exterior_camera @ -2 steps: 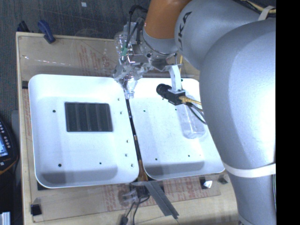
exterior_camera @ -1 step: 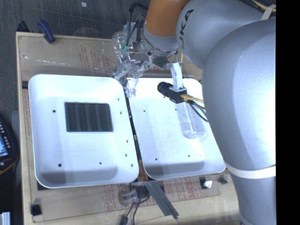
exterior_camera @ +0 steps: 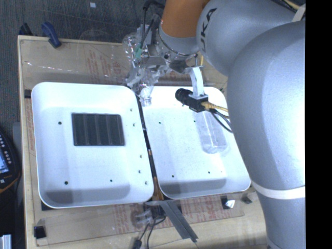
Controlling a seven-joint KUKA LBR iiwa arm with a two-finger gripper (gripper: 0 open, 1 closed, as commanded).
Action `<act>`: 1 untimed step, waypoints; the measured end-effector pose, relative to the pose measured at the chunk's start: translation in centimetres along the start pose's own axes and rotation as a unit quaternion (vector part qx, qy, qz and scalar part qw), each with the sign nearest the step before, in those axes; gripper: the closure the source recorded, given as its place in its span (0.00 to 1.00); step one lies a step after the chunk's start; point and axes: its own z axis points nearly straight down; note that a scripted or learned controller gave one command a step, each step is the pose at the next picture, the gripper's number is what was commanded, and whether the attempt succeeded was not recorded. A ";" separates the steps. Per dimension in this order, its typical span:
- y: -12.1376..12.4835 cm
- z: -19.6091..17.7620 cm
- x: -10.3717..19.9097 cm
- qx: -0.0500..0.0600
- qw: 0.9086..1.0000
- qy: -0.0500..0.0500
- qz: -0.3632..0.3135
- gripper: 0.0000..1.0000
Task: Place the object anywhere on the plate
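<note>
pincer [exterior_camera: 144,90] up at top centre over the seam between both bins, honestly can't tell its grip, dark ribbed plate [exterior_camera: 98,129] in left bin [exterior_camera: 52,191], clear bottle [exterior_camera: 211,136] lying in right bin [exterior_camera: 176,185]

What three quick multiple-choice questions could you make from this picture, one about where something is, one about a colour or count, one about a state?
1. Where is the dark grey plate?
A. left bin
B. right bin
C. bare bench

2. How many white bins are there?
A. one
B. two
C. three

3. How does the clear bottle-like object sit?
A. standing upright
B. lying on the plate
C. lying in the right bin

Answers: 1 A, the plate rests on the left bin floor. 2 B, two bins sit side by side. 3 C, it lies lengthwise in the right bin.
</note>
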 end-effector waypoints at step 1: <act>0.0 -0.9 0.2 -0.001 1.000 0.000 -0.004 1.00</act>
